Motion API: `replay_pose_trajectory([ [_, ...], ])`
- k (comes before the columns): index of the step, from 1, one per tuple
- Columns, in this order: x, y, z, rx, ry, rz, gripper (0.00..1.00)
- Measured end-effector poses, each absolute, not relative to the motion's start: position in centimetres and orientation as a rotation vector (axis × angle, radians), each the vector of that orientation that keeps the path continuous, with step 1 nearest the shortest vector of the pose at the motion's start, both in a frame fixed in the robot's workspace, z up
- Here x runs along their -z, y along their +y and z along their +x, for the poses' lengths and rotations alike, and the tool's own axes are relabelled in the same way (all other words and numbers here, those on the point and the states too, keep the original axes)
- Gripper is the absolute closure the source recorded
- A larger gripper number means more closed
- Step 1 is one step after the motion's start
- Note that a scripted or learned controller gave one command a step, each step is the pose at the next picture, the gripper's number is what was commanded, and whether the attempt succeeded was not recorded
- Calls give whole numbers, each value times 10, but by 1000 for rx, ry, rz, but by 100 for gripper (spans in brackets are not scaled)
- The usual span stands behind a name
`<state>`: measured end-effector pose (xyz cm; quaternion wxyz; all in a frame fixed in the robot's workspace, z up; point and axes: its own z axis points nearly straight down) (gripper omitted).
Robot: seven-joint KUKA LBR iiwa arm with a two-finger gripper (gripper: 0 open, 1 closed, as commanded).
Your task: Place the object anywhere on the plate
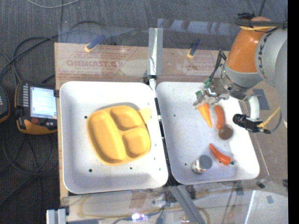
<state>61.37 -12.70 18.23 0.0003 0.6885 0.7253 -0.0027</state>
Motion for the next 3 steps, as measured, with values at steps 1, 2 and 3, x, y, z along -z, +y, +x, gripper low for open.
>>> replay_pose_trajectory([
  [1,-183,-29,641,4,2414,2012,100],
  [2,-188,42,597,5,2279,2167,100],
  [3,-169,111,584,8,2209,2239,100],
])
